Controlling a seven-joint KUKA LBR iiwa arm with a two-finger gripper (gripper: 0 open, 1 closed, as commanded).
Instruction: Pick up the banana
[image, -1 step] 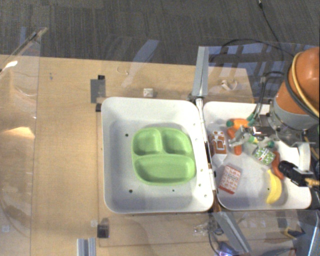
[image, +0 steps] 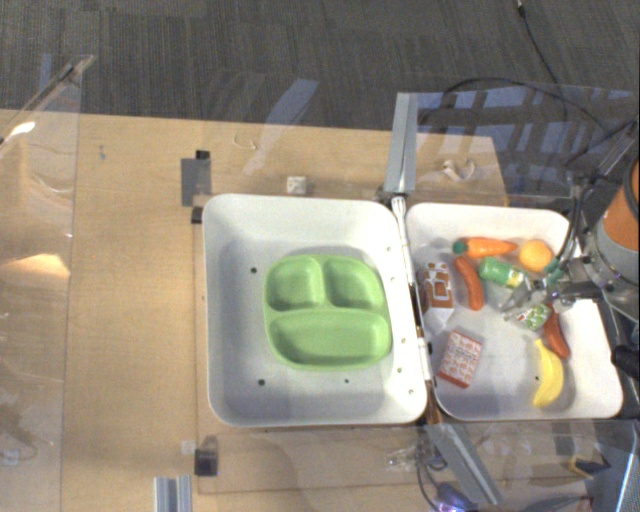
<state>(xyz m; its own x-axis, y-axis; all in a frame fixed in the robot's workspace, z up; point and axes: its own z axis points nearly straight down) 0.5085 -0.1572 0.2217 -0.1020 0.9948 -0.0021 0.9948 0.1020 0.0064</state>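
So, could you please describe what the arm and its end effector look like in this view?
The arm enters at the right edge: a rounded grey body with an orange band. Dark cables loop beside it. The end effector is a small assembly of metallic grey and black parts; its finer detail is too small to make out.

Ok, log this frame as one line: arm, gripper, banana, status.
arm: over right bin | gripper: above the toy food, fingers unclear | banana: lying in right bin, near corner | status: not picked
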